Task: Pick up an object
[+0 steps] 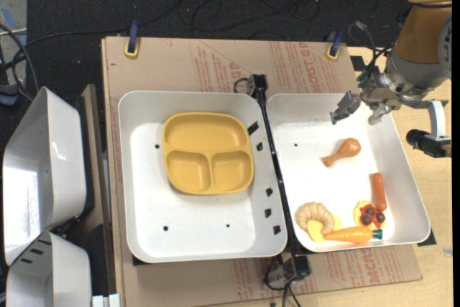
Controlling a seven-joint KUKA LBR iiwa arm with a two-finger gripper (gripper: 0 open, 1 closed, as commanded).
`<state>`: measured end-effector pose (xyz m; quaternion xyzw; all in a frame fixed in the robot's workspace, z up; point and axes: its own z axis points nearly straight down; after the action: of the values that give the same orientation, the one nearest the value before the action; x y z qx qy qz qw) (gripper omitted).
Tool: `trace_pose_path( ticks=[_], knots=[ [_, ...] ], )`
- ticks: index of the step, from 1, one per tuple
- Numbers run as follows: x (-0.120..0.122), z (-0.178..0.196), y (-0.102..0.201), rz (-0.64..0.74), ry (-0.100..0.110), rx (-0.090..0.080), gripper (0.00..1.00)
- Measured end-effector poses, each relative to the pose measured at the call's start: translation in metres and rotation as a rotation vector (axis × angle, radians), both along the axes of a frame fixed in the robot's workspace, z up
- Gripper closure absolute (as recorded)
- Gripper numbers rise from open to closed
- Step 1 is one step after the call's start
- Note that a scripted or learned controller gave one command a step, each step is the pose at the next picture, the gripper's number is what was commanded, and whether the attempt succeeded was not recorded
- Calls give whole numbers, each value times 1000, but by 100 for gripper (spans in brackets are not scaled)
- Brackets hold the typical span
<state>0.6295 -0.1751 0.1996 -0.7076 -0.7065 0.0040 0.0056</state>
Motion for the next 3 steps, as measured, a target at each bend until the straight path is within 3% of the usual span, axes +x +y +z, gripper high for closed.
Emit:
trace_pose_path(
  ticks=[1,3],
  knots=[
    [3,8,1,3,-14,-2,0],
    [6,-105,-5,1,-10,-2,0]
  ],
)
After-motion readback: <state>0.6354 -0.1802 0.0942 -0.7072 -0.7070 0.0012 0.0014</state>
